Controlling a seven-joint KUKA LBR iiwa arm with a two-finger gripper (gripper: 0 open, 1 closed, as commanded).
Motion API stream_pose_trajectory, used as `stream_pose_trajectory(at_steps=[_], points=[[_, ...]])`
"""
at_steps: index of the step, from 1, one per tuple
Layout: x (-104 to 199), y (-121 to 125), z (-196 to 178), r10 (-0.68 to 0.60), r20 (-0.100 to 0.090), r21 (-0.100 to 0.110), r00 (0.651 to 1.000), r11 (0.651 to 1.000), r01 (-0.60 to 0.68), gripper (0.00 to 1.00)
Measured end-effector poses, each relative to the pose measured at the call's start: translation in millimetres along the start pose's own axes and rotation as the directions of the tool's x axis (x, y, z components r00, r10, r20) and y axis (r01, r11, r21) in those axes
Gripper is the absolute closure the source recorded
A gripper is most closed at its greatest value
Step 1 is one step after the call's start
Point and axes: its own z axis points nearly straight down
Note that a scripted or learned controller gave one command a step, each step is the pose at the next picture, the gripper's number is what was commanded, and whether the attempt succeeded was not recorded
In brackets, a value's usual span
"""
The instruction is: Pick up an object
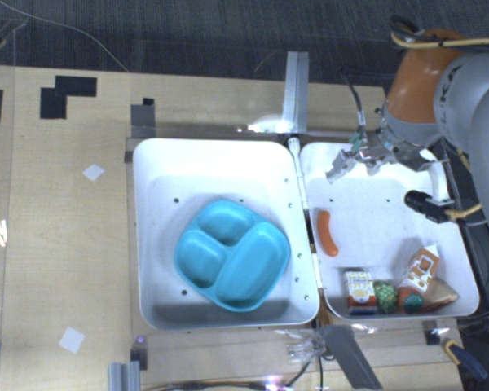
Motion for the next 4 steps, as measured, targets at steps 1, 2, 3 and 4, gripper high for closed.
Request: stream_pose_trajectory(at_steps=[1, 2, 3, 4], points=[[1, -62, 51, -0.020, 0.002, -0.004, 1.000, 1.000, 0.020, 0.00], [3, -16, 52, -0.255, 0.001, -0.003, 0.967, 0.967, 0.255, 0.00], [25, -116, 49, -0.191, 0.002, -0.004, 0.981, 0.981, 0.191, 0.00], [25, -112, 36, -0.192, 0.009, -0.015, 0.981, 0.981, 0.192, 1.00]])
